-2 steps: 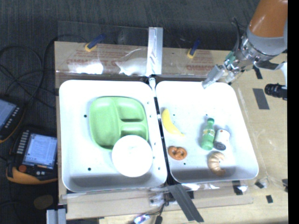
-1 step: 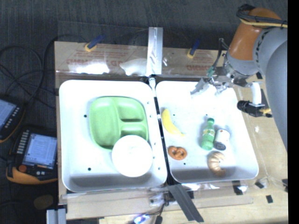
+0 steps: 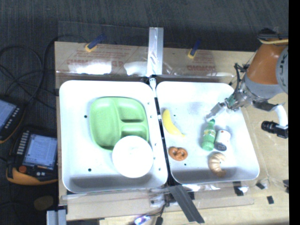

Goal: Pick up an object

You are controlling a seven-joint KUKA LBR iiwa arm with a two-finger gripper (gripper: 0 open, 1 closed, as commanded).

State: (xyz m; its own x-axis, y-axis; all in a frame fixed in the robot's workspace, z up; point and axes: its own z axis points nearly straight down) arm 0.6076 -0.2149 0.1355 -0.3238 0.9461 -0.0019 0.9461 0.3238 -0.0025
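Above the green bottle (image 3: 208, 136), in the right bin (image 3: 243, 125), the gripper (image 3: 216, 110) is seen; whether its fingers are spread or closed cannot be told, and nothing is seen between them. Just right of the bottle a small white can (image 3: 222, 140) is lying, touching it. A croissant (image 3: 216, 161) and a pretzel (image 3: 177, 153) are placed below the bottle, a banana (image 3: 170, 123) to its left.

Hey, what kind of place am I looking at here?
Most likely a robotics lab test bench, not a kitchen. A robot arm reaches over two white bins holding toy-like food such as a banana and a croissant, and a handheld control pendant lies beside cables.
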